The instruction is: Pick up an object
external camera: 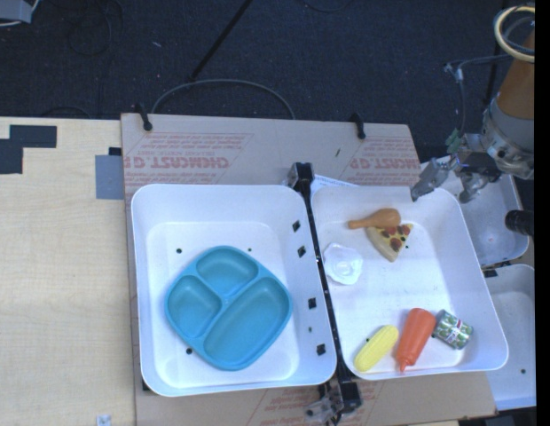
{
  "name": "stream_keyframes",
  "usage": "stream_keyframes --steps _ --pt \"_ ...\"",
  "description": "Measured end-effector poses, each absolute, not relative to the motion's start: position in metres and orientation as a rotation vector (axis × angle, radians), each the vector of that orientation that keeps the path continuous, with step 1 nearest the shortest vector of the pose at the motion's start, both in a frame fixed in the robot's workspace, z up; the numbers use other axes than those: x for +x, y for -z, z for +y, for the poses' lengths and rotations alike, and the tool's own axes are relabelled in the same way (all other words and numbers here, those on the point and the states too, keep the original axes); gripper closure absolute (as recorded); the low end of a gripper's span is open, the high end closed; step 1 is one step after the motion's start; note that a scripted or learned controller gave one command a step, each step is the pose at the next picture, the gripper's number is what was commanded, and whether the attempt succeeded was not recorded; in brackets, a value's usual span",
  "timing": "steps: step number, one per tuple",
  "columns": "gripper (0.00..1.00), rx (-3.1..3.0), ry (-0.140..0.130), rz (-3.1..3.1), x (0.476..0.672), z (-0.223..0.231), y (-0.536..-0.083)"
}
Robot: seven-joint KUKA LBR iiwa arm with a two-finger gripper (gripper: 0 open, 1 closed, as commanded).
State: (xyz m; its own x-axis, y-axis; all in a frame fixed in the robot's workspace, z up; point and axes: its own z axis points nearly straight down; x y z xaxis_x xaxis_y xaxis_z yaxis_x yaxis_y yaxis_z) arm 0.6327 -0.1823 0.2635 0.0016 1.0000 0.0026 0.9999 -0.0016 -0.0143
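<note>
My gripper [451,181] hangs above the far right corner of the right bin [470,247], its two fingers spread open with nothing between them. In that bin lie a chicken drumstick [378,219] and a pizza slice [392,239] near the back. A white crumpled object [343,264] rests by the left wall. At the front are a yellow corn cob [375,348], an orange carrot [414,337] and a small green can [452,328].
The left bin [155,238] holds a blue divided plate [227,306]. A black divider with clips [312,273] runs between the bins. Cardboard [213,149] lies under both bins, and a pale wooden bench top [53,282] extends to the left.
</note>
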Motion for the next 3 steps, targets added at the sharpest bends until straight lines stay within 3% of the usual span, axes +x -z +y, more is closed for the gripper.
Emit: stream_keyframes --steps 1,2,3 --pt "0.00 -2.221 -0.001 -2.221 0.635 -0.182 -0.272" --pt "0.00 -2.213 -0.005 -2.223 0.642 -0.177 -0.224" --pt "0.00 -2.216 -0.005 -2.220 0.635 -0.173 -0.179"
